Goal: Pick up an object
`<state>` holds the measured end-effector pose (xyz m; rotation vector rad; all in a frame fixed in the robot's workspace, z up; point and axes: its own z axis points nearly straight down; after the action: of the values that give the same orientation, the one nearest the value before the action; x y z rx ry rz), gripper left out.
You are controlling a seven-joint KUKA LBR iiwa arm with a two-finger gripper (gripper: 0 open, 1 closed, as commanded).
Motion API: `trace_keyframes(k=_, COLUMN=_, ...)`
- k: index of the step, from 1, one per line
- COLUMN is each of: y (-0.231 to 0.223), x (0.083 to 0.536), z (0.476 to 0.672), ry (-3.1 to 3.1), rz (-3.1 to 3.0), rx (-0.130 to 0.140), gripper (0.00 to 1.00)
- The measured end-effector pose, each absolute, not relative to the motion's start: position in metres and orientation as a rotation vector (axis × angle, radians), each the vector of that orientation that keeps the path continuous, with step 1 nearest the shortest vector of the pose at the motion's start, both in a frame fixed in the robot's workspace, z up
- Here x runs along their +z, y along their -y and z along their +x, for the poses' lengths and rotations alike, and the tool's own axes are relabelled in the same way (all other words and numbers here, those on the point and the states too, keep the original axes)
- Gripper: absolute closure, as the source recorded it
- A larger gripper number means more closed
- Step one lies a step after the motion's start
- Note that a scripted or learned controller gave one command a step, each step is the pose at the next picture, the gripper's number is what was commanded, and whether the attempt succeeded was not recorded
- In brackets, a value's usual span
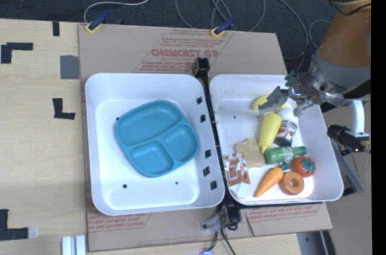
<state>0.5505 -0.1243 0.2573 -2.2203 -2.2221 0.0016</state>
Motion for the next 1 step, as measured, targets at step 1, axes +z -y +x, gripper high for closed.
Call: trace_keyframes(k=1, y=0.1432, x=0.1164, z=0.5573, ry=2.218, rz=-2.218, rx=0.004, gripper=0.0)
